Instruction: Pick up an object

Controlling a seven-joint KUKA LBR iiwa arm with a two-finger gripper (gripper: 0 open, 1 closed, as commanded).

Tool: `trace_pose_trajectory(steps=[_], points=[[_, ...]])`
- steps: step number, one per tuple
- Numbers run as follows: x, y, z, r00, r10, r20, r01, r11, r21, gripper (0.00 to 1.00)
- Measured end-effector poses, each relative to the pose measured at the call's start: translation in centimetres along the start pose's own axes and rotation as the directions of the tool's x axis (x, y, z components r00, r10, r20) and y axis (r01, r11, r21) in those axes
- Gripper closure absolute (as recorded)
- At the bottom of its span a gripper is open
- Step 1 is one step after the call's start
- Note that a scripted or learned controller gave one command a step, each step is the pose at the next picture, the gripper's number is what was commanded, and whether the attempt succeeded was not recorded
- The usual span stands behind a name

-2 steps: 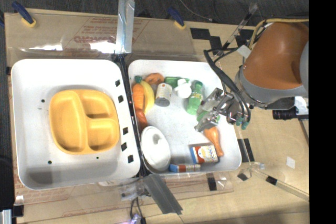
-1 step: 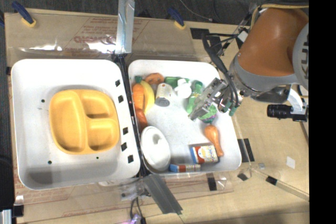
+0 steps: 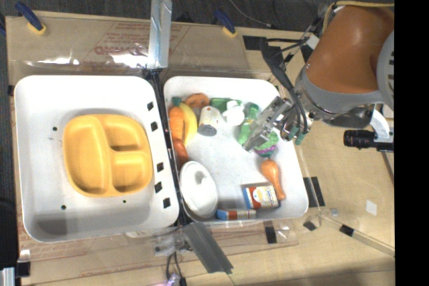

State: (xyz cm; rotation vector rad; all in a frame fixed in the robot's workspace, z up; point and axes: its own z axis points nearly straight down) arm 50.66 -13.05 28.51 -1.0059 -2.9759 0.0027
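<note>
My gripper [image 3: 258, 134] reaches in from the right and hangs low over the right side of the right bin [image 3: 289, 151]. Its tip is over a green and purple toy [image 3: 268, 143], which it partly hides. Just below lies an orange carrot-shaped toy [image 3: 272, 175]. Beside the gripper, toward the back of the bin, are several green items [image 3: 236, 108] and a white cup [image 3: 208, 120]. A banana [image 3: 189, 121] and an orange carrot [image 3: 176, 125] lie along the bin's left wall. I cannot see anything lifted off the bin floor.
A white lidded bowl [image 3: 198, 188], a small labelled can [image 3: 261, 197] and a red and blue marker [image 3: 236, 214] lie at the front of the right bin. The left bin [image 3: 33, 157] holds a yellow divided tray [image 3: 108, 153]. The arm's orange band [image 3: 348, 50] looms at the right.
</note>
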Motion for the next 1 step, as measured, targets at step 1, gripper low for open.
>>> trace_pose_trajectory(steps=[1], points=[[-2.33, 3.26, 2.41, 1.0, 0.017, -0.001, -0.017, 1.0, 0.0, 1.0]])
